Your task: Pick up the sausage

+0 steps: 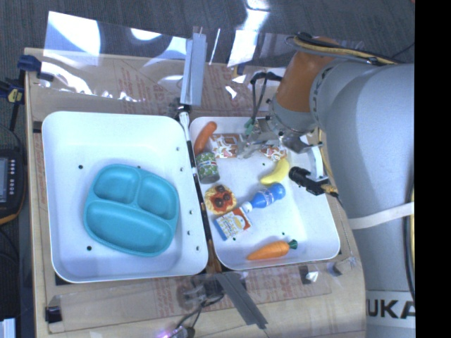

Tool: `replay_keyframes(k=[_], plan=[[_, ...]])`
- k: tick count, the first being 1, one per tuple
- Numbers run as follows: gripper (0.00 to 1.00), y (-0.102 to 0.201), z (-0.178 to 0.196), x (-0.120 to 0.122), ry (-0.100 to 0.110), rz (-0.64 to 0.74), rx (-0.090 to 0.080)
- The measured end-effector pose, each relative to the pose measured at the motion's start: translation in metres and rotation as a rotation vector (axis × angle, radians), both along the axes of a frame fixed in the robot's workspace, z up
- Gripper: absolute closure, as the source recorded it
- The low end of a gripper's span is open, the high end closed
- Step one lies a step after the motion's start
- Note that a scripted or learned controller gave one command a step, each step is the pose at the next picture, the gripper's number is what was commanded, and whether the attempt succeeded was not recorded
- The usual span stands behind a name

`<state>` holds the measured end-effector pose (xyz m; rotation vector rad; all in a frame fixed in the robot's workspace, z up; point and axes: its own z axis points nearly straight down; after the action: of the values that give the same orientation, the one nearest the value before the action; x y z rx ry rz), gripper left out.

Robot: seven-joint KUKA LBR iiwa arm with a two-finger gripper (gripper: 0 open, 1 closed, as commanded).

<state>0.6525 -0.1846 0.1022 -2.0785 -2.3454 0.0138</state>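
Note:
The sausage (204, 136), reddish-orange and elongated, lies tilted in the far left corner of the right bin (320, 220), against the wall between the two bins. My gripper (252, 145) is low over the far part of the same bin, a short way to the right of the sausage and apart from it. Its tip is over a small red-and-white packet (225, 146) and next to a yellow banana (276, 172). The grey arm with its orange band (304, 79) comes in from the right and hides the bin's far right corner.
The right bin also holds a green can (207, 166), a small pizza (220, 198), a blue bottle (266, 197), a juice carton (232, 224) and a carrot (270, 251). In the left bin (63, 139) lies a blue divided plate (132, 208).

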Motion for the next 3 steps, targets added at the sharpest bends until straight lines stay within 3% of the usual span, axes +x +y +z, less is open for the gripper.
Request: replay_keyframes(k=[1, 2, 3], plan=[[0.00, 0.001, -0.001, 0.000, 0.003, 0.001, 0.002], [0.00, 0.025, -0.007, 0.001, 0.001, 0.058, -0.011], [0.00, 0.040, 0.000, 0.001, -0.009, -0.031, -0.027]])
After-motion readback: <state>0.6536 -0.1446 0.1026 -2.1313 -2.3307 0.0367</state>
